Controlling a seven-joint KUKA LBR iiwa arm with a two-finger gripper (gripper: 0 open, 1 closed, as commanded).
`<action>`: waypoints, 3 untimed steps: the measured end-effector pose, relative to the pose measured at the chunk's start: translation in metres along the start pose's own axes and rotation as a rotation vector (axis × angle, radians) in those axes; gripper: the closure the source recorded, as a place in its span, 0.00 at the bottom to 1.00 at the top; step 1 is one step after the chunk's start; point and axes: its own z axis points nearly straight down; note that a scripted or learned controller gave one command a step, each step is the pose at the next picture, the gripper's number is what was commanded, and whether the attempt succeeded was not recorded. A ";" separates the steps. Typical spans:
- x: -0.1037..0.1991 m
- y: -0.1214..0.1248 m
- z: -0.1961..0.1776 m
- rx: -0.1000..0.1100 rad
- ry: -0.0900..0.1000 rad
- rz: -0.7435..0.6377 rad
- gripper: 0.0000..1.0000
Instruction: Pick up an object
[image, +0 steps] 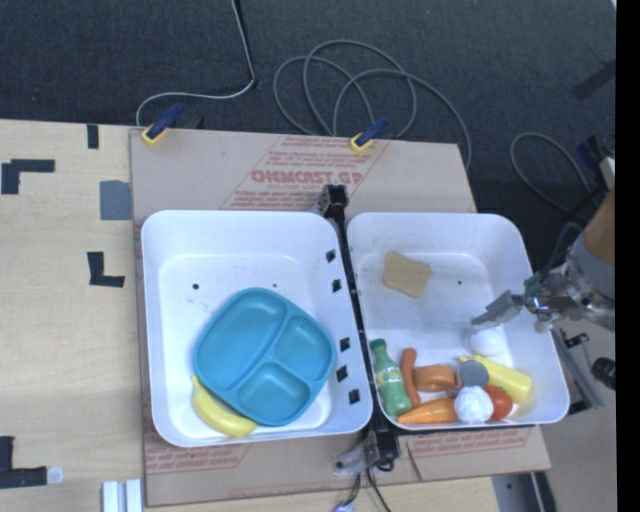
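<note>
My gripper (497, 310) hangs over the right side of the right bin (440, 220), with the arm coming in from the right edge. Just below it lies a small white egg-shaped object (490, 342). I see nothing held by the gripper. Along the bin's front wall sits a cluster: a green bottle (388, 377), an orange carrot (430, 410), an orange-brown piece (432, 378), a white ball (473, 404), a yellow piece (505, 378) and a small red piece (500, 405). A tan bread-like block (406, 274) lies alone towards the bin's back.
The left bin (150, 300) holds a blue divided plate (265, 355) with a yellow banana (220, 412) partly under its front edge. A black divider (345, 300) runs between the bins. Cables (350, 90) loop on the dark floor behind the bench.
</note>
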 end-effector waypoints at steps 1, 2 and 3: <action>0.041 0.035 0.066 0.003 0.002 -0.005 0.00; 0.112 0.089 0.113 -0.001 0.002 -0.008 0.00; 0.099 0.144 0.120 -0.004 -0.001 -0.003 0.00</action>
